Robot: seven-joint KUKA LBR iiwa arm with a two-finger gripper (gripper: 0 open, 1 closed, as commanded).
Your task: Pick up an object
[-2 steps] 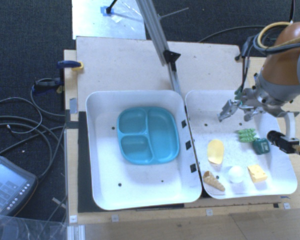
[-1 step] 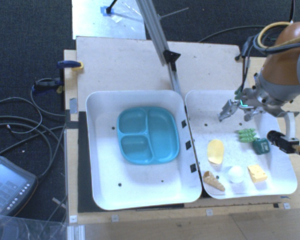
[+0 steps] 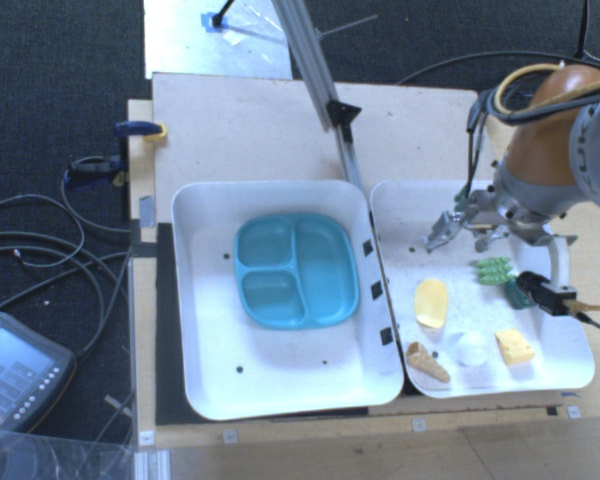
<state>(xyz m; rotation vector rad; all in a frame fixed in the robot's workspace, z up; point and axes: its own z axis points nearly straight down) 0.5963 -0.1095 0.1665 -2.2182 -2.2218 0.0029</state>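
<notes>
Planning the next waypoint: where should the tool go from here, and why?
Probably a short move toward the flat yellow oval piece, then down. The tool sits over bare floor near the top of the right white bin, with nothing between its fingers, and that piece lies closest below it, apart from the other items.

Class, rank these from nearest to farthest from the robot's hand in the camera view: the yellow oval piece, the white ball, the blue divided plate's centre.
From the hand:
1. Yellow oval piece, just below it, right bin.
2. White ball, lower, near the front rim.
3. Blue divided plate, left bin.
</notes>
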